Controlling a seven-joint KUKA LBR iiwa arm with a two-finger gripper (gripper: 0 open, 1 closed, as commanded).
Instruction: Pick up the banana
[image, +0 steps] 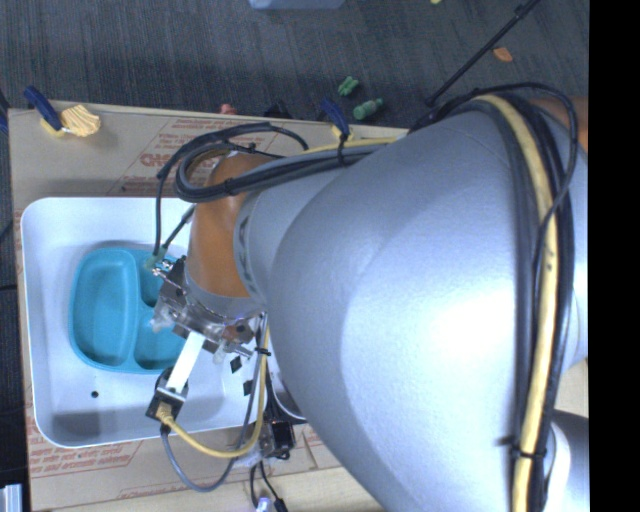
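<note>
My gripper hangs over the left white bin, at the right edge of a blue two-hollow dish that lies in that bin. Above the gripper, the orange band and the wide grey arm reach in from the right. The arm's bulk hides the right part of this bin and everything to its right. The wrist blocks the gripper's tips from sight.
The bin sits on a brown cardboard bench top. A blue clamp with a yellow piece is at the bench's far left corner. Small green items lie on the dark floor beyond. Black cables loop over the wrist.
</note>
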